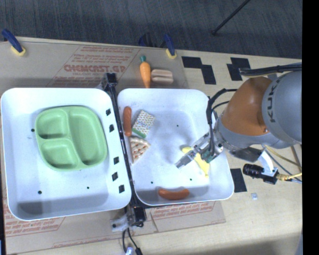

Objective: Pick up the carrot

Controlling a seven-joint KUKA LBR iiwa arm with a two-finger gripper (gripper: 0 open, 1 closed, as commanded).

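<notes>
Leftward, a green tray [70, 137] with three smooth moulded hollows sits in the left bin [21, 195]. The carrot [144, 73], a tapered orange cone with a green top, lies outside on the cardboard just behind the right bin [218, 187], beside a small tan block [161, 77] and well apart from the gripper [191, 157]. Inside that bin lie two glossy sausages [127, 119] [174, 194], a patterned packet [143, 123] and a waffle-textured piece [139, 149]. The gripper hangs low over a yellow item [201, 163]; whether its fingers are apart or together I cannot tell.
</notes>
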